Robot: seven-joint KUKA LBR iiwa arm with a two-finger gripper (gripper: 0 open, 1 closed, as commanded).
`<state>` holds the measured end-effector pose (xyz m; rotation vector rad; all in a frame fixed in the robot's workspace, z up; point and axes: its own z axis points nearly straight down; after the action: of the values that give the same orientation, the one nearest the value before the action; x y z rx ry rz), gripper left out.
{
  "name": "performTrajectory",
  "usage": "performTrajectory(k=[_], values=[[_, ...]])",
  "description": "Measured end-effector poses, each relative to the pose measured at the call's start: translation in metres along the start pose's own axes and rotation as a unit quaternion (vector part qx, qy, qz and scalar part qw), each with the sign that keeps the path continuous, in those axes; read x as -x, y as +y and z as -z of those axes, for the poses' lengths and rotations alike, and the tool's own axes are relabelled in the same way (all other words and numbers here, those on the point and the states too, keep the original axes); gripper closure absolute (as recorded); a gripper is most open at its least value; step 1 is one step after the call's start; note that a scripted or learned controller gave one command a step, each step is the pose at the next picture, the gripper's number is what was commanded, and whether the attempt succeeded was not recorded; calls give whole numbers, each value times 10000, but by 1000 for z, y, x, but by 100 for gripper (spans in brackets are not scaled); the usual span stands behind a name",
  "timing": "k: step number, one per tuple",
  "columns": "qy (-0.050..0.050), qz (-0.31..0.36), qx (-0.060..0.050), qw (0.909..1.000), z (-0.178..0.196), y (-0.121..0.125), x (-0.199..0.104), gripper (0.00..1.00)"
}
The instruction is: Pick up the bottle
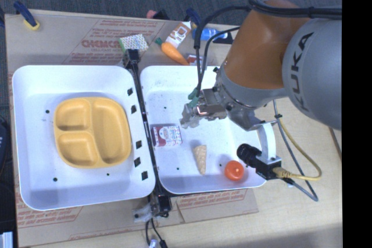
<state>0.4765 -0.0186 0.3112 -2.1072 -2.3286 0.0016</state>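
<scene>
Counting, we list: two bins, one yellow tray (92,130), one carton (167,135), one tomato (234,171); arm bent over right bin (174,81), pincer (190,114) state we cannot tell.

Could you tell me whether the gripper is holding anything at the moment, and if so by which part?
That cannot be told: the gripper hangs over the right bin, and no object shows between its tips.

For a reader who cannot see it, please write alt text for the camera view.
A grey and orange robot arm reaches from the right over the right white bin, its gripper above a small red carton, a pale wedge and an orange ball. The left bin holds a yellow divided plate.
</scene>
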Motion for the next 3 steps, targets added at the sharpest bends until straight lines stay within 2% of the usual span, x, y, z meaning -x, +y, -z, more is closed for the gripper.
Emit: performTrajectory(k=[1, 2, 3], values=[[7, 185, -21, 9998, -119, -3, 20, 100], [1, 2005, -5, 9797, -93, 9, -95, 100], [-1, 275, -2, 9996, 7, 7, -72, 100]])
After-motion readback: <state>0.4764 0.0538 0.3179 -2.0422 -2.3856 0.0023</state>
